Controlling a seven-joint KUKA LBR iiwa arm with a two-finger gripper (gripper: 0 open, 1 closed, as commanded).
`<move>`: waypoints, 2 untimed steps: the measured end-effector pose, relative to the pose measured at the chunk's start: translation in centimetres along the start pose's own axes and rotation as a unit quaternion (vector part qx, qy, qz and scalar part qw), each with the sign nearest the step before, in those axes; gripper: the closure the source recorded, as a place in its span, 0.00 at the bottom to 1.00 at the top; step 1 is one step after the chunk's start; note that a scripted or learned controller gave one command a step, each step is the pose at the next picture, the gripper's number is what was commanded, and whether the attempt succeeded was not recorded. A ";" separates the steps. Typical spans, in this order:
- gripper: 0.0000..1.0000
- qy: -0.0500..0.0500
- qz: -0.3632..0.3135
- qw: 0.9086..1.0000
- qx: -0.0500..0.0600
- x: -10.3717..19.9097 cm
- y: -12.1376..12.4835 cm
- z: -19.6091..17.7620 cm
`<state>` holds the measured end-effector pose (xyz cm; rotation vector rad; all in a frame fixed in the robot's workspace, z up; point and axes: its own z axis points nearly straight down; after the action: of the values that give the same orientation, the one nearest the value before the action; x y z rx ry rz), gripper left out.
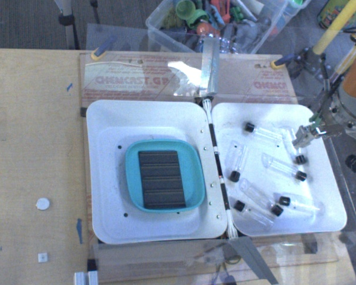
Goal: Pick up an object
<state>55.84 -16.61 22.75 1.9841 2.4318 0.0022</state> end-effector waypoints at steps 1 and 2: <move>1.00 0.000 -0.063 0.998 0.001 -3.1 -4.7 10.8; 1.00 -0.001 -0.062 0.998 -0.001 -4.6 3.7 3.6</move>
<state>60.41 -20.38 19.14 1.8283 2.5484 0.0016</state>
